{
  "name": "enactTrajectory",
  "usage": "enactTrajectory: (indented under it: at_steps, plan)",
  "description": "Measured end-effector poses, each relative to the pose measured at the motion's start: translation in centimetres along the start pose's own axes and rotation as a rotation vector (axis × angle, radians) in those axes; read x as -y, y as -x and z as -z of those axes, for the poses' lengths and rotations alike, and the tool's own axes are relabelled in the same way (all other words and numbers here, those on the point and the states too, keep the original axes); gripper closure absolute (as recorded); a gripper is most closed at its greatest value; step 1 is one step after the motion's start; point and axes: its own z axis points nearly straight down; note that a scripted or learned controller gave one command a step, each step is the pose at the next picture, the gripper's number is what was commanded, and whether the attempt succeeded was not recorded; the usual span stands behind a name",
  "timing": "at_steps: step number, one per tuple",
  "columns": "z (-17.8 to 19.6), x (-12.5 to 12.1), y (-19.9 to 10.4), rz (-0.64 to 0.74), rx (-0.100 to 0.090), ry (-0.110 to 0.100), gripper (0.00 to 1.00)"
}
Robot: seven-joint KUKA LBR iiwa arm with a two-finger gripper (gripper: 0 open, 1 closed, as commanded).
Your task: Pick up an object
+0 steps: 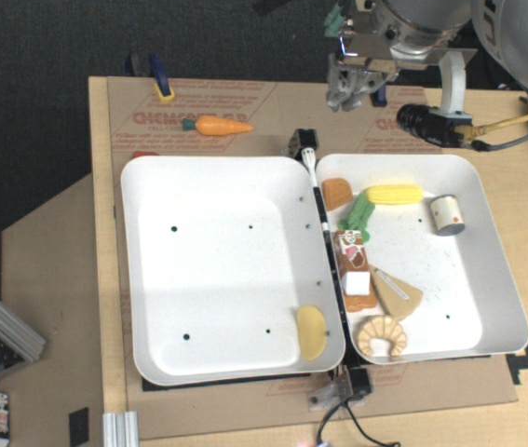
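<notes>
We see the brown cardboard-topped desk [245,110] carrying two shallow white bins. The left white bin [217,250] holds a pale yellow oval piece [311,331], long axis running up and down the view, in its near right corner. The right white bin [468,277] holds a yellow corn cob [393,195] lying crosswise, a green vegetable [358,214], a tan wedge [399,294], a croissant [382,336] and a small silver can [446,214] on its side. These crowd the divider between the bins. An orange carrot [219,127] lies on the desk, tip pointing right. The claw [352,91] hovers beyond the right bin's far rim, well apart from its contents, gripping nothing; we cannot tell whether it is open.
</notes>
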Motion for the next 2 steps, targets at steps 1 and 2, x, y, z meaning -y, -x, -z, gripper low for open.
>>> enactTrajectory:
  at_steps: [1, 2]
  plan:
    - [-9.9, 0.3, -4.1, -0.002, 0.002, -0.03, 1.0]
    - [11.0, -2.8, -7.4, -0.001, -0.002, 0.003, 1.0]
